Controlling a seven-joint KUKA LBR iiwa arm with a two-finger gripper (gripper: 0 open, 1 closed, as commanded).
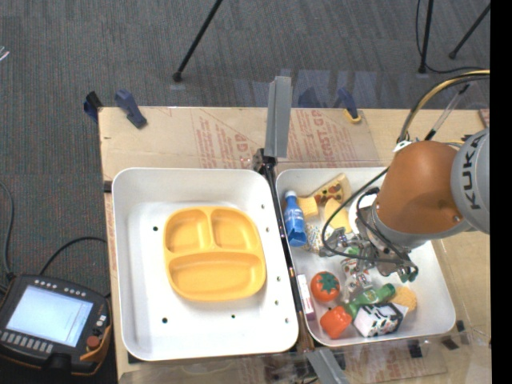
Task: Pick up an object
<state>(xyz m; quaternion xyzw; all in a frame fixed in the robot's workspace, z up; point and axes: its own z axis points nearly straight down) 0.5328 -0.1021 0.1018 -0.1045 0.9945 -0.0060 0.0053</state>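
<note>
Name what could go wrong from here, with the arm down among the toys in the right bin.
1. Clutter: the gripper sits low among a tomato, a green bottle, a red pepper and a black-and-white box packed close together, so it may nudge or catch the wrong one.
2. Sight: the arm's orange band covers part of the right bin, so a failed grasp could go unnoticed.

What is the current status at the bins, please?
Pincer low in right bin, finger state unclear. Nothing seen held. Tomato, green bottle, blue bottle crowd close; yellow tray in left bin.
</note>
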